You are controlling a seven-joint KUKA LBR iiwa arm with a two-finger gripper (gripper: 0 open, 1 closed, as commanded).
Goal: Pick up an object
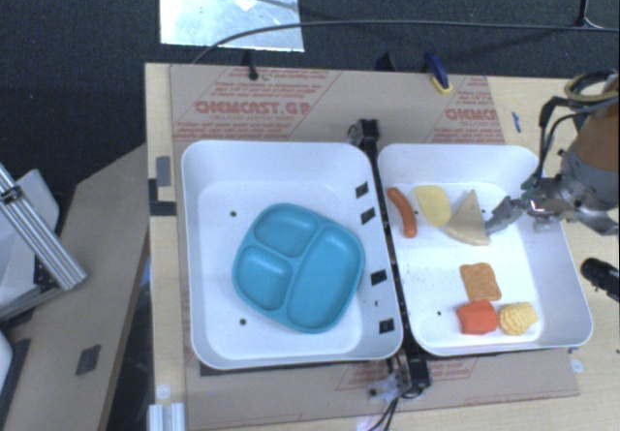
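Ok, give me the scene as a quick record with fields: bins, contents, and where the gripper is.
left bin: blue divided plate
right bin: hot dog, yellow piece, beige wedge, cracker, orange-red piece, corn cob
gripper: over the right bin, next to the beige wedge
held object: none visible between the fingers

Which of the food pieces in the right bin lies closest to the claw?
The pale wedge; the claw is right beside it, while the other pieces lie farther away.
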